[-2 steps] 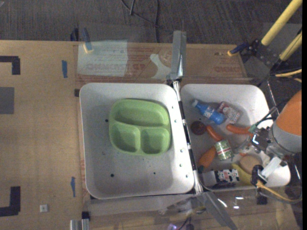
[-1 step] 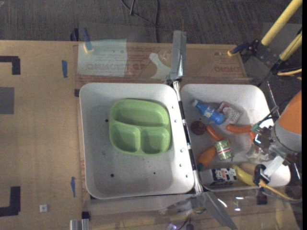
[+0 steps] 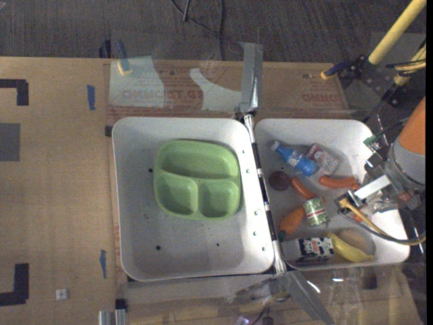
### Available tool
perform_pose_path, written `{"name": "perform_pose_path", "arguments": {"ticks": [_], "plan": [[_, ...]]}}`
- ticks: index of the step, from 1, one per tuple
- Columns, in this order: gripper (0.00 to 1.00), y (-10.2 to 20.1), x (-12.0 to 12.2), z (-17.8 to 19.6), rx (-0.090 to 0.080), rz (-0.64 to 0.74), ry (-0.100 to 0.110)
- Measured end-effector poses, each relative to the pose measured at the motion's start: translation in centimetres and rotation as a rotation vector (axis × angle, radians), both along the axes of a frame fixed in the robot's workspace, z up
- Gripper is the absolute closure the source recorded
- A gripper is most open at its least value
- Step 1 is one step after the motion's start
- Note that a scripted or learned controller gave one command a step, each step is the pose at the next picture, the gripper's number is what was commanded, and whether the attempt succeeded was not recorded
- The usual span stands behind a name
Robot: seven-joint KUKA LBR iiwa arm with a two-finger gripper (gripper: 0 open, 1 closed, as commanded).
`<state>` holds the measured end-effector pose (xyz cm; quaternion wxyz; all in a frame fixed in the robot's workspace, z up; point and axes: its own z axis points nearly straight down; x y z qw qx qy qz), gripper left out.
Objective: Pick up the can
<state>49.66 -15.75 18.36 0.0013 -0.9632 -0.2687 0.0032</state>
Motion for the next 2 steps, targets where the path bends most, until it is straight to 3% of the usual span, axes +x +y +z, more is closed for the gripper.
{"name": "perform_pose_path", "arguments": {"ticks": [1,2], "plan": [[1.00,-2.4,0.5,6.3,0.000,0.295,-0.002],[1.00,1.4,4.8,8.0,0.000,0.286,-0.002]]}}
